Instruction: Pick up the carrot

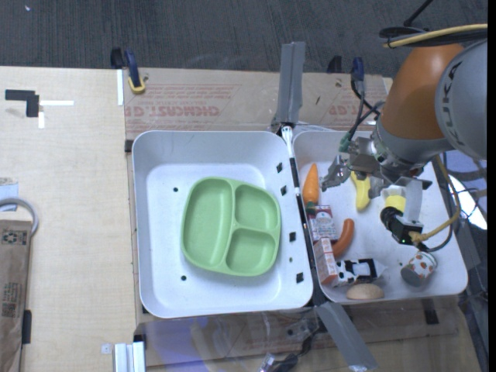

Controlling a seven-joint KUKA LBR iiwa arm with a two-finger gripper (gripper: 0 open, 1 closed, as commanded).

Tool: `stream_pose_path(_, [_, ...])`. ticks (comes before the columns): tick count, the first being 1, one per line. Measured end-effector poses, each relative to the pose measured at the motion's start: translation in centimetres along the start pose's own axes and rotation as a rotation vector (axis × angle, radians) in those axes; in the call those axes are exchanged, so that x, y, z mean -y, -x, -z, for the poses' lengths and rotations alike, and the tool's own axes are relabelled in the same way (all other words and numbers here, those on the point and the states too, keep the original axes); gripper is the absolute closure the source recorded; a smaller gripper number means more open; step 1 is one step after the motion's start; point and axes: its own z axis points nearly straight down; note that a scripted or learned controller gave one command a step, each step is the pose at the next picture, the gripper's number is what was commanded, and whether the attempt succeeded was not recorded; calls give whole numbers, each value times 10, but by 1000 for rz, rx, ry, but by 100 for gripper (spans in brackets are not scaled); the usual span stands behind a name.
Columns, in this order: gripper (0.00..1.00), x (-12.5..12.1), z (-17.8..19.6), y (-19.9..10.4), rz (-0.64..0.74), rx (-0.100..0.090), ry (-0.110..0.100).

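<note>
Pale wood tabletop (pixel 70 184) carries 2 shallow white bins side by side, with dark carpet beyond its far edge. Taking the right bin (pixel 453 281) as the landmark: the carrot (pixel 311 183) lies inside it, tight against its left wall near the far end, pointing roughly along that wall. Just nearer the camera along the same wall sit a small printed packet (pixel 322 223) and a red carton (pixel 325 263). An orange-red sausage (pixel 344 236) lies beside the packet, toward the bin's middle. A yellow banana (pixel 361 193) lies near the bin's centre, under the wrist. Along the bin's near wall are a black-and-white cow-patterned item (pixel 358 269), a tan bread roll (pixel 364 291), and a white, brown-spotted object (pixel 419 266) in the near right corner.

To the left of the right bin, the left bin (pixel 151 231) holds a green plate (pixel 231 226) with 3 compartments.

Over the right bin's far half hangs the grey arm with its orange band, and the gripper (pixel 341 170) is just to the right of the carrot, apart from it. Whether the fingers are spread or closed cannot be told from this angle; nothing is visibly between them.
</note>
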Motion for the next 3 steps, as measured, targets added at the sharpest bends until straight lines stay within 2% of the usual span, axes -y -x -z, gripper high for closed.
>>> stream_pose_path(1, [0, 85, 0, 30, -190, -1, -1])
stream_pose_path(2, [0, 77, -89, 62, 64, -3, 5])
stream_pose_path(3, [0, 4, -94, 48, 162, 0, 12])
